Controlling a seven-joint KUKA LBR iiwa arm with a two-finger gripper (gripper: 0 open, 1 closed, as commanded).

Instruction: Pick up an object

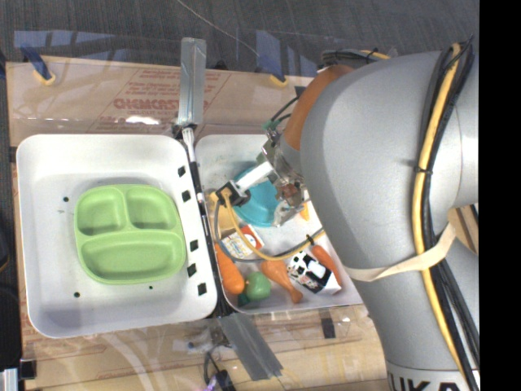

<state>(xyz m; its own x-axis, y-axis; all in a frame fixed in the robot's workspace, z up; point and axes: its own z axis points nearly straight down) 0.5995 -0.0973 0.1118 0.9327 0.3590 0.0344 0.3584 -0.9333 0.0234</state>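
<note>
On the left, the left bin (41, 243) holds a green divided plate (128, 233), lying flat near its middle. The right bin (213, 149) is crowded: a teal cup-like object (262, 204) at the centre, a small labelled packet (238, 243) nearer, an orange carrot (231, 274) by the near-left wall, a green round toy (259, 286) beside it, another carrot (281, 279), and a black-and-white cow-patterned box (309, 272) at the near right. I reach in from the right, my wrist bent down over that bin, my fingers (286, 192) just at the teal object's right side; whether they are apart or together I cannot tell. My grey arm (391, 186) hides the bin's right part.
</note>
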